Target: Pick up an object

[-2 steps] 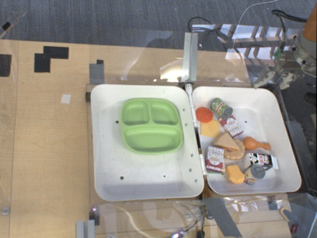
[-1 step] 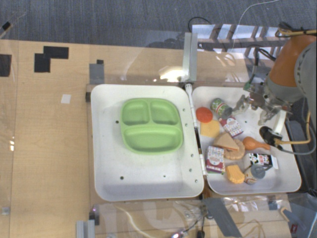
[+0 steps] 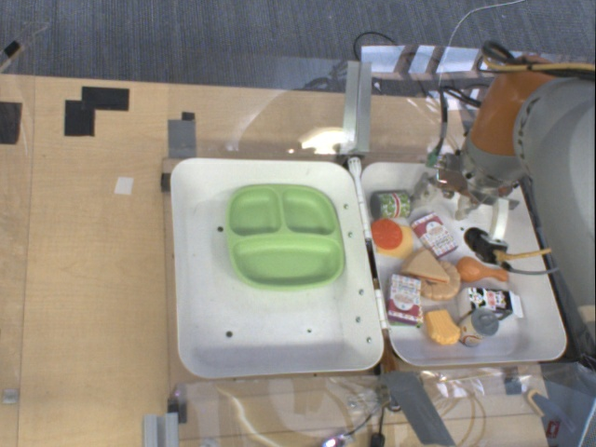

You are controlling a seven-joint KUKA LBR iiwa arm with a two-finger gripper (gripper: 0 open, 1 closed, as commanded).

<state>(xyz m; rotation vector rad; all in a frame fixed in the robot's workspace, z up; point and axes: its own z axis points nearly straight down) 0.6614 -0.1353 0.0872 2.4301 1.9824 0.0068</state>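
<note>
Gripper [image 3: 463, 192] above red-white packet [image 3: 435, 234] (right bin [image 3: 540, 343]).

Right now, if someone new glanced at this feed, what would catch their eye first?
Probably the bright green divided tray, lying alone in the middle of the left bin. Next, the clutter in the right bin: a red-and-orange round piece near its left wall, small cartons, sandwich-like pieces and a yellow block toward the front. The grey arm with its orange band leans in over that bin's far right corner.
</note>
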